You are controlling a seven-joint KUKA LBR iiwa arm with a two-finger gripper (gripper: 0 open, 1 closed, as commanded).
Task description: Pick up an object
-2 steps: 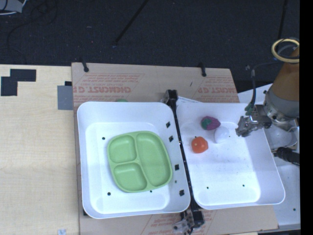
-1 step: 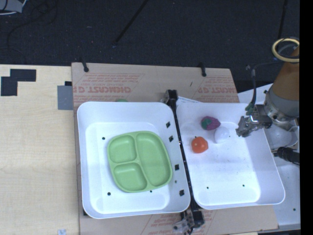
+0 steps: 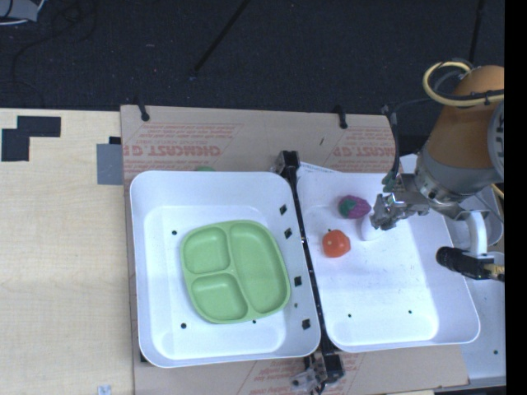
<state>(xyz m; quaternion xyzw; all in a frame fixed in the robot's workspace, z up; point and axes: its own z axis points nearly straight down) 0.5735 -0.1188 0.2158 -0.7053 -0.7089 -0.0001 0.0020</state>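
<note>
Hovering gripper point(image 3: 384, 214) beside purple object point(image 3: 355, 206)

My arm point(image 3: 469, 126) is grey with an orange band, and my pincer point(image 3: 384, 216) is dull grey metal, hanging over the right white bin point(image 3: 412, 319), which holds a red-orange tomato toy point(image 3: 335, 243) with a small green top and a purple toy point(image 3: 355, 206) with a green patch. The left bin point(image 3: 156, 212) is white too and holds a light green plate point(image 3: 235, 270) split into three sections. Under both bins lies brown cardboard point(image 3: 247, 142) with red printed lettering, on a pale wood worktop point(image 3: 58, 253) with black squares and a grey one.
</note>
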